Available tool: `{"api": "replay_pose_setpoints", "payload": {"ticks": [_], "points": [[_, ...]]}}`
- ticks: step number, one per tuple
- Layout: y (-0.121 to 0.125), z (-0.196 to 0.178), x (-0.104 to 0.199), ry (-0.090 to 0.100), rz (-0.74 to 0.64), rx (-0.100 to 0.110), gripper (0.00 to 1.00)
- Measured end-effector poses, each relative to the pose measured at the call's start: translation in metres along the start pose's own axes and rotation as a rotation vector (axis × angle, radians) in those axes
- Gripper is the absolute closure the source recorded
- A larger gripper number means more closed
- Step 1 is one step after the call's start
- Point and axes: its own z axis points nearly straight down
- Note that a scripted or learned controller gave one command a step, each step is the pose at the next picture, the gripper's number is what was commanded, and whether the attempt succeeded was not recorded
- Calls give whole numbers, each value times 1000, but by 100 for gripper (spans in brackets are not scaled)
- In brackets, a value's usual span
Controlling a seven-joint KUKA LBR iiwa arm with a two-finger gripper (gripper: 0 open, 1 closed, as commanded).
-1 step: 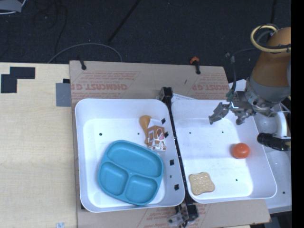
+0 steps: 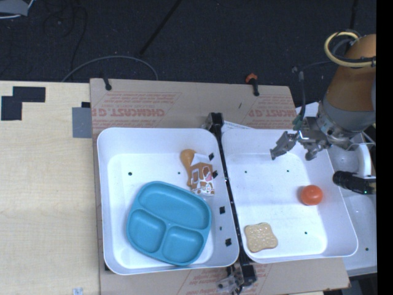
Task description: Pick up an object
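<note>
My gripper (image 2: 296, 150) hangs over the back of the right bin (image 2: 344, 251), its two fingers spread apart and nothing between them, so it is open. An orange-red ball (image 2: 311, 195) lies on the bin floor in front of the gripper and a little to its right, apart from it. A slice of toast (image 2: 260, 237) rests near the right bin's front left corner. The left bin (image 2: 107, 183) holds a blue divided plate (image 2: 169, 222), a tan drumstick-shaped toy (image 2: 187, 158) and a small printed packet (image 2: 202, 179) by the inner wall.
A black divider (image 2: 224, 189) runs between the two bins. Cardboard (image 2: 172, 106) lies under and behind them. The pale wooden bench top (image 2: 43, 189) stretches to the left. Cables trail over the dark floor at the back.
</note>
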Motion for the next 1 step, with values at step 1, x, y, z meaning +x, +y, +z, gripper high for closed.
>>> {"api": "replay_pose_setpoints", "payload": {"ticks": [1], "points": [[-6,57,9,1,1,5,0]]}}
